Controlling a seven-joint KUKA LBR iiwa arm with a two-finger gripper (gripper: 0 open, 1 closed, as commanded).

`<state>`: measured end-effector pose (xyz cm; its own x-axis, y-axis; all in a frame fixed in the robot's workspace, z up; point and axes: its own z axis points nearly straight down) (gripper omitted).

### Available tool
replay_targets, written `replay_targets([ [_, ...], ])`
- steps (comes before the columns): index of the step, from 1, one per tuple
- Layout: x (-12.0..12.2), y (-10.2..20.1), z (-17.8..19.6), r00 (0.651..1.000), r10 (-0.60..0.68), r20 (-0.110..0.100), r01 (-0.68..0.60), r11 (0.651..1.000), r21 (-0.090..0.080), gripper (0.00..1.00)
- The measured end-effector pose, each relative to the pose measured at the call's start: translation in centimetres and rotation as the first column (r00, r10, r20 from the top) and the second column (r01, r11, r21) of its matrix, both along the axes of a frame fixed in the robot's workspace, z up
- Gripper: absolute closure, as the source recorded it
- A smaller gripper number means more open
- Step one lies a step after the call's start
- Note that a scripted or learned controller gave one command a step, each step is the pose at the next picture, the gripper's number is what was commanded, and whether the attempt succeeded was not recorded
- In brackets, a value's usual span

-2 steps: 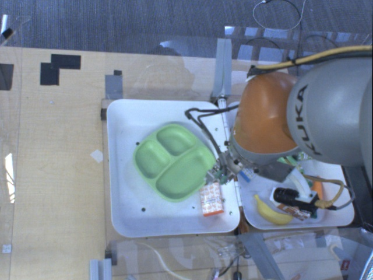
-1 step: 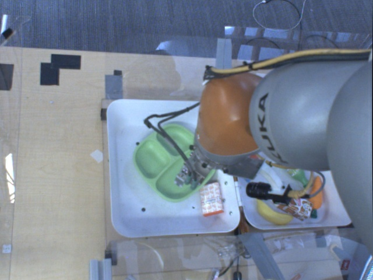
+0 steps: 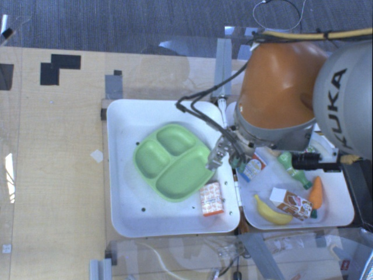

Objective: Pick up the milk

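You are looking at a green three-compartment plastic plate point(image 3: 172, 169) lying in the left white bin point(image 3: 125, 156), with a small orange-and-white carton point(image 3: 211, 199) resting just beside its lower right edge. Moving right, the metal two-finger gripper point(image 3: 223, 154) is hanging over the divide between the bins; whether it is clenched or released, you cannot tell. The small blue-and-white milk carton point(image 3: 252, 168) is lying in the right white bin point(image 3: 344, 217), close under the wrist, apparently not grasped. Farther right, a yellow banana point(image 3: 270, 212) and an orange carrot point(image 3: 316, 192) are lying.
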<state>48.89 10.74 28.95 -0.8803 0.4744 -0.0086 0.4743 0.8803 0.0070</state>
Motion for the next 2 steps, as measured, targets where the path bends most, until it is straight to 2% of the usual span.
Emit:
replay_targets([
  [1,-0.1,-1.4,-6.2,0.895,0.446,-0.004,-0.446,0.895,-0.003,1.00],
  [2,-0.1,-1.4,-7.7,0.882,0.471,-0.004,-0.471,0.882,-0.003,1.00],
])
